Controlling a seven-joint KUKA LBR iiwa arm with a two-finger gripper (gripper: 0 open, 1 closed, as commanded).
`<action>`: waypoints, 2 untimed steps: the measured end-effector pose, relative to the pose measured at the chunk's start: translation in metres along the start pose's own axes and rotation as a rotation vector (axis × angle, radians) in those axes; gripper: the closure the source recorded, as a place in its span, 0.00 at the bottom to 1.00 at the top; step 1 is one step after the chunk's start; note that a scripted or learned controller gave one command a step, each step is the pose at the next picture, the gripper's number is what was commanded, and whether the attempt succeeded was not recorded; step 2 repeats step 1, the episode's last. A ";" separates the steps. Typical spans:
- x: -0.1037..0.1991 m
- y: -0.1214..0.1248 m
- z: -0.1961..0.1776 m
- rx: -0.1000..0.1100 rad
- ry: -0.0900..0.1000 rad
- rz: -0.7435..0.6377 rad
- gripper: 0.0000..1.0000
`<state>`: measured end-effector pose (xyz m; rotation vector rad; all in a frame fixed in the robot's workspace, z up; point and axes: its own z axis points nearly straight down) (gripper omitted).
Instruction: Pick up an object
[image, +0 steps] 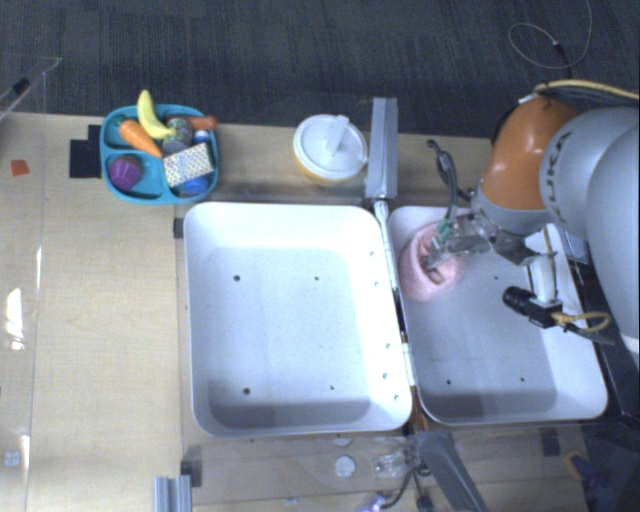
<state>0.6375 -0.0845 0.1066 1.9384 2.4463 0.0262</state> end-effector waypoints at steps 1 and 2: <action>0.020 0.040 -0.080 0.017 0.004 -0.096 1.00; 0.020 0.040 -0.080 0.017 0.004 -0.096 1.00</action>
